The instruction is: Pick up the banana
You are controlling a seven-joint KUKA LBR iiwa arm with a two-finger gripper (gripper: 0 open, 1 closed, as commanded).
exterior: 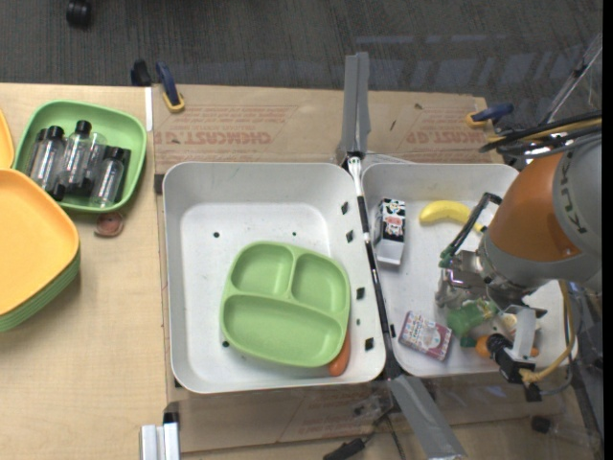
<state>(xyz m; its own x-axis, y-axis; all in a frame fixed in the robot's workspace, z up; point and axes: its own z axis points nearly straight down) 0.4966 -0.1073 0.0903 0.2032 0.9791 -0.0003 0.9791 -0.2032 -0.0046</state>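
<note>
Two shallow white bins stand side by side on the tabletop (96,372). The left bin (192,257) holds one green divided plate (285,303), with one small orange item (339,362) showing at the plate's lower right edge. The right bin (410,185) holds one banana (444,213), one small black-and-white box (391,230), one pink packet (424,335) and one green object (466,316).

The banana is yellow, short and curved. It lies flat near the far wall of the right bin, just right of the black-and-white box.

The arm (541,223), grey with an orange band, reaches in from the right over the right bin. Its tool (460,281) hangs low above the green object, nearer the camera than the banana and apart from it; whether the tool is open or closed cannot be told.

Outside the bins, left of them, sit one green tray of dark-capped vials (81,156) and a stack of orange plates (34,247).
</note>
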